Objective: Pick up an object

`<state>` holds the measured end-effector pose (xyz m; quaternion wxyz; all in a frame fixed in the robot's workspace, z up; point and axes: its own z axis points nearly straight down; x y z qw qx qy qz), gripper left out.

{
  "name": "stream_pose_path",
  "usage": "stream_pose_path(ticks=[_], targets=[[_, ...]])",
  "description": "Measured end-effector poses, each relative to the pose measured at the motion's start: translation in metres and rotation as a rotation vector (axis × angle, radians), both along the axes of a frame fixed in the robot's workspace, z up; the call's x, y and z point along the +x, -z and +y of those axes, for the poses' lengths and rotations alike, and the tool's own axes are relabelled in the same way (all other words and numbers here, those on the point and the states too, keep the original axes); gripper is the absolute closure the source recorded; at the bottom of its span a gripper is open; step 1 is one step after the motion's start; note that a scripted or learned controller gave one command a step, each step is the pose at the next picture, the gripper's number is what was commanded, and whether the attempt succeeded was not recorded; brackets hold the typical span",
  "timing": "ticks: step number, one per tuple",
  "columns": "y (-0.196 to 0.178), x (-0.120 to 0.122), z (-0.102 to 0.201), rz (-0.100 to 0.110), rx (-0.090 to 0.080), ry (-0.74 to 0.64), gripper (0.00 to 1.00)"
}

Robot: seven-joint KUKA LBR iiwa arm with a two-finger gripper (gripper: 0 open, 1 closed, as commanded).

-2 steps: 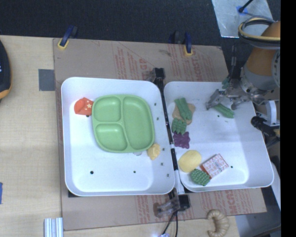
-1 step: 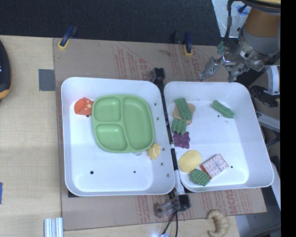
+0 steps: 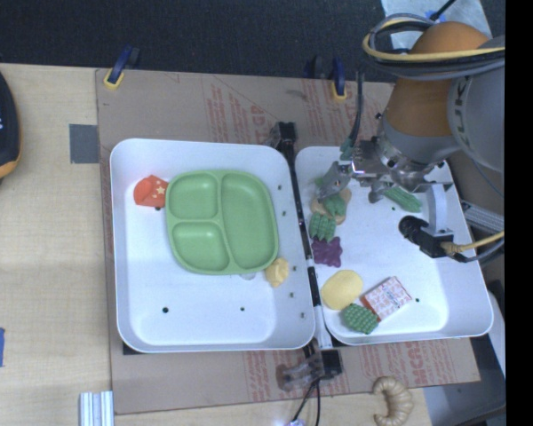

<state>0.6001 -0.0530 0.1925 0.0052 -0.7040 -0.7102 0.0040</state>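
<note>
A knobbly green plastic block (image 3: 360,319) and a smooth yellow lemon-shaped toy (image 3: 341,288) are lying at the near end of the right white bin (image 3: 444,322). Farther back, the grey arm with its orange band (image 3: 426,105) is leaning down over the bin's far left corner, its jaws (image 3: 336,183) hanging just above a small ridged green toy (image 3: 322,226); whether they are wide or narrow I cannot tell.

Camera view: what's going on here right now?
The KUKA arm reaches in from the right, its gripper low over the right bin by a green toy and a purple one. Nothing visibly held yet. The left bin holds a green divided plate.
</note>
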Motion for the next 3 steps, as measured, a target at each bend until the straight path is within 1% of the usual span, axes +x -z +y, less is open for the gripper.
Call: stream_pose_path(ticks=[1,2,3], targets=[[0.058,0.041,-0.051,-0.012,-0.005,0.006,0.00],[0.102,0.057,-0.045,-0.011,-0.004,0.001,0.00],[0.087,0.058,-0.046,-0.015,-0.004,-0.001,1.00]])
